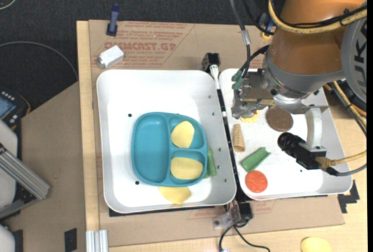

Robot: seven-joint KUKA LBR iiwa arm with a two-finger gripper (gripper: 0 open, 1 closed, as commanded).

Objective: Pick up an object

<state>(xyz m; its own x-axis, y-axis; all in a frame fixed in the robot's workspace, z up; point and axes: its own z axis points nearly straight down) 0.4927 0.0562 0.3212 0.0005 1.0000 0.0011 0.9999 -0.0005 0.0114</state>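
The arm (317,29) reaches in from the right of the frame, and its jaws hang low over the upper left corner of the right bin (335,184), close to the wall it shares with the left bin (111,128). Whether the jaws stand wide or narrow cannot be told, because the wrist body covers them.

Just under them, partly hidden, lies a small yellow piece (250,118). It looks the likeliest target, and nothing shows as gripped yet. 4 other things lie in the same bin:
- a brown disc (280,119) just to the right of the yellow piece
- a cone (239,137) just below it
- a green block (254,158) lower in the frame
- a red-orange ball (256,181) lower again

The left bin holds a teal plate (152,149), well apart from the work.

The step in hand seems to be the final descent and close. To do it well, centre the jaws on the yellow piece and come straight down, keeping clear of the bin wall on the left. The piece looks low, so the tips probably need to go nearly to the bin floor. The cone and the disc sit near enough to be nudged or caught — close along the line that takes in the yellow piece alone, then lift slowly.
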